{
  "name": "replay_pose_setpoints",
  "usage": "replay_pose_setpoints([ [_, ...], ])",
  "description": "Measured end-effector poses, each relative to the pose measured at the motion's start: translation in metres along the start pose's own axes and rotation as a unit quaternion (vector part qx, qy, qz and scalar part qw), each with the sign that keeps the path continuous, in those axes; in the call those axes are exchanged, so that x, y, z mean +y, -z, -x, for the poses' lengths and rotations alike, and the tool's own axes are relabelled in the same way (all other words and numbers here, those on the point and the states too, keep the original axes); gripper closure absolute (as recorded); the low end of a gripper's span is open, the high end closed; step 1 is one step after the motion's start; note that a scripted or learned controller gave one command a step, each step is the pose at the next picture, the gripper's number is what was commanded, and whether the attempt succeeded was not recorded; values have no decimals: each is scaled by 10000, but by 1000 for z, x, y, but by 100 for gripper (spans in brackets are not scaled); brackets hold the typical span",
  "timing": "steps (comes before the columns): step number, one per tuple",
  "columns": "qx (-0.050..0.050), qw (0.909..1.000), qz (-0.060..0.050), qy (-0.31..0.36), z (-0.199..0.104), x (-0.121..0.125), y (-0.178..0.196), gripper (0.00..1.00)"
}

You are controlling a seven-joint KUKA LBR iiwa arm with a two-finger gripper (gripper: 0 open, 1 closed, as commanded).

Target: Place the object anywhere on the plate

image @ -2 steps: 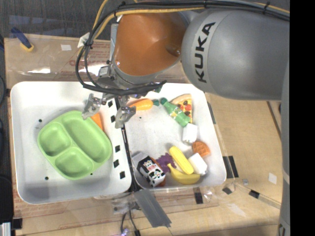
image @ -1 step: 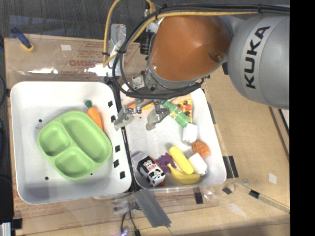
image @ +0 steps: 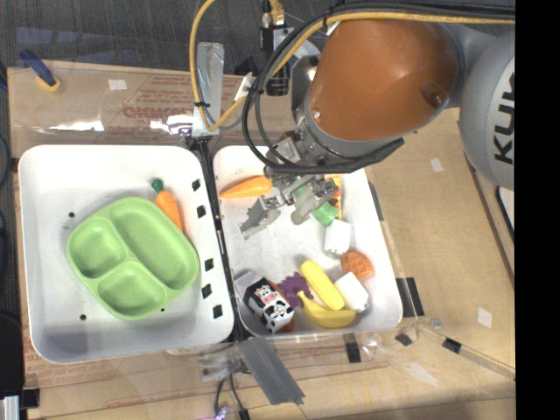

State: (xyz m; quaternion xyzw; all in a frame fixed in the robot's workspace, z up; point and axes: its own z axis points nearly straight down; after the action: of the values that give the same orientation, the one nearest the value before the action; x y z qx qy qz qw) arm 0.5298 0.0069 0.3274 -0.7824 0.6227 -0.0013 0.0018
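Note:
A green three-compartment plate point(image: 131, 256) lies in the left bin point(image: 52, 173). A small carrot point(image: 168, 206) rests against the plate's upper right rim. My gripper point(image: 278, 213) hangs over the upper part of the right bin point(image: 385, 261), its fingers point(image: 254, 219) spread open with only the white bin floor between them. Just above the gripper, by the bin's top left corner, lies an orange carrot-like piece point(image: 247, 186). A green item point(image: 326, 210) sits right beside the gripper, partly hidden by it.
The right bin's lower half holds a banana point(image: 322, 291), a cow-patterned carton point(image: 267, 304), a purple piece point(image: 289, 289), two white blocks point(image: 337, 234) and an orange piece point(image: 357, 263). The arm's big orange wrist point(image: 376, 77) overhangs the bin's top.

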Motion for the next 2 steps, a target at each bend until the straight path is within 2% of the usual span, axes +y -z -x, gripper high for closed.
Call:
replay_pose_setpoints([
  [1,-5,10000,0,17,1,-1,10,100],
  [2,-16,9996,56,261,-64,4,-57,100],
])
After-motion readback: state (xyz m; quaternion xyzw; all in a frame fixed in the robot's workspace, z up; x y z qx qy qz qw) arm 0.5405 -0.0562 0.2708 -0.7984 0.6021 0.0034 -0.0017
